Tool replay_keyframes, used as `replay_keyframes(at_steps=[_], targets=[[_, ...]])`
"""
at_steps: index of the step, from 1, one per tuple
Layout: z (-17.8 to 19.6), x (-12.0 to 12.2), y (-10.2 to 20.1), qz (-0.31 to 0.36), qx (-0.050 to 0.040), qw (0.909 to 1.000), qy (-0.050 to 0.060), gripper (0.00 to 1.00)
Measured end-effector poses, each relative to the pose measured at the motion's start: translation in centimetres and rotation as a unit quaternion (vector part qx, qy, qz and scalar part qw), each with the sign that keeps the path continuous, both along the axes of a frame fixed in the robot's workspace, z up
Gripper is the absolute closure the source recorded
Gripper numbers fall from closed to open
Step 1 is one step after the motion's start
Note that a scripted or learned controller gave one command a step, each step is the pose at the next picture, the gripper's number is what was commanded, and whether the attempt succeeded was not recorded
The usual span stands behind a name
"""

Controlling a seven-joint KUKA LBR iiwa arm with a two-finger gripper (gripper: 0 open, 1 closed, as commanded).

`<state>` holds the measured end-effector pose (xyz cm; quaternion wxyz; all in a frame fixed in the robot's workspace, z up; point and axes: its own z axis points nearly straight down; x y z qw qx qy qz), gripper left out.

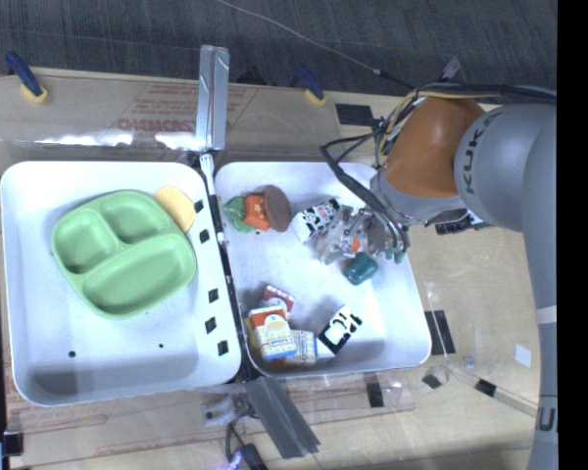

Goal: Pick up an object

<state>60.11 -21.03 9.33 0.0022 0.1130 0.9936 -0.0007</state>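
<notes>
1. Nearest us, at the lower edge of the right bin (412, 346), we see a small carton (276, 339) with orange and green print, a red-and-white packet (277, 297) just above it, and a black-and-white block (340, 328) beside it.
2. Along the upper part of that bin lie a green-and-orange toy vegetable (248, 212) touching a brown rounded piece (275, 206), then a black-and-white cow-patterned toy (318, 217) to their right.
3. We see the gripper (365, 238) low in the right bin, just beside the cow-patterned toy, with cables (358, 155) looping over the wrist.
4. Whether the claw is wide or narrow we cannot tell; its metal parts blur together from above.
5. We see a teal object (361, 268) lying on the bin floor at the gripper's lower side, near the bin's right wall; it is small, rounded and dark blue-green, with an orange speck by its top. We cannot tell whether the gripper touches it.
6. We see a green divided plate (124, 252) in the left bin (20, 292), with a yellow piece (175, 205) at its upper right rim.
7. Both bins sit on a brown board (108, 106) held by blue clamps (27, 76), with a metal bar (213, 96) between them and dark carpet (98, 13) beyond.
</notes>
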Motion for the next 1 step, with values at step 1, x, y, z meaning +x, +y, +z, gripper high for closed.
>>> replay_keyframes(at_steps=[1], targets=[[-0.16, -5.21, 4.63, -0.090, 0.0015, 0.9960, 0.002, 1.00]])
